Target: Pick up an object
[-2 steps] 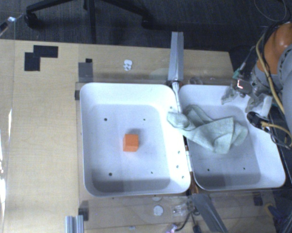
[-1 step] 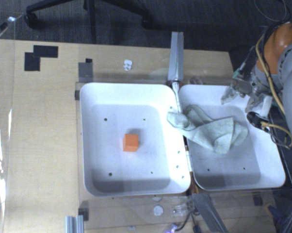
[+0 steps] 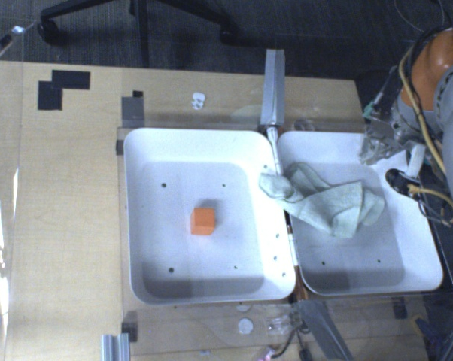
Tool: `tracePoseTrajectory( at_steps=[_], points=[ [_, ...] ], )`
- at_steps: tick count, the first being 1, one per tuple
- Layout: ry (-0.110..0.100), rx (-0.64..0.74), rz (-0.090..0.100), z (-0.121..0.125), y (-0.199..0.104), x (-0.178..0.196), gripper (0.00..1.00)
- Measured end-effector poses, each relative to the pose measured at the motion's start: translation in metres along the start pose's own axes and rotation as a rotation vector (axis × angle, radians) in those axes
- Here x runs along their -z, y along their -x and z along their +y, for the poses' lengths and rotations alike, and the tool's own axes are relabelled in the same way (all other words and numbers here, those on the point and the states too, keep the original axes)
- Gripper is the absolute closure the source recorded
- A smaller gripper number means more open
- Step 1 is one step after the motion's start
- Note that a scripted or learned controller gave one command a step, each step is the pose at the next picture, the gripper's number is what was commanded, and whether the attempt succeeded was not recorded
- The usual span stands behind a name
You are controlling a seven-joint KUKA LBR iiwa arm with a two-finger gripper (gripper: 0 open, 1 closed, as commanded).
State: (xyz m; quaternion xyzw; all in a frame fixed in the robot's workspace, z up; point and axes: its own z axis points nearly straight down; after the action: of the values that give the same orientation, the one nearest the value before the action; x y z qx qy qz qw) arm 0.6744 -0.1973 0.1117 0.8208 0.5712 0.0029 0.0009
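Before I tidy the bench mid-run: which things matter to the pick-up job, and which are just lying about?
Job:
orange cube, in the left bin
grey-green cloth, in the right bin, one end draped over the rim between the bins
gripper, over the right bin's far right corner

Lying about:
black tape marks on the bench
chair base on the floor

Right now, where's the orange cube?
The orange cube sits near the middle of the left bin, well left of the grey cloth draped over the divider into the right bin.
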Motion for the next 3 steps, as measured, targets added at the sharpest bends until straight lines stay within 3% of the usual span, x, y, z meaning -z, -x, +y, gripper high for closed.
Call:
tracePoseTrajectory(
  at_steps=[1,2,3],
  points=[
    [0.0,0.001,0.0,0.0,0.0,0.0,0.0],
    [0.006,0.008,-0.001,0.002,-0.002,0.013,1.0],
    [0.005,0.009,-0.001,0.001,-0.002,0.012,0.0]
  ],
)
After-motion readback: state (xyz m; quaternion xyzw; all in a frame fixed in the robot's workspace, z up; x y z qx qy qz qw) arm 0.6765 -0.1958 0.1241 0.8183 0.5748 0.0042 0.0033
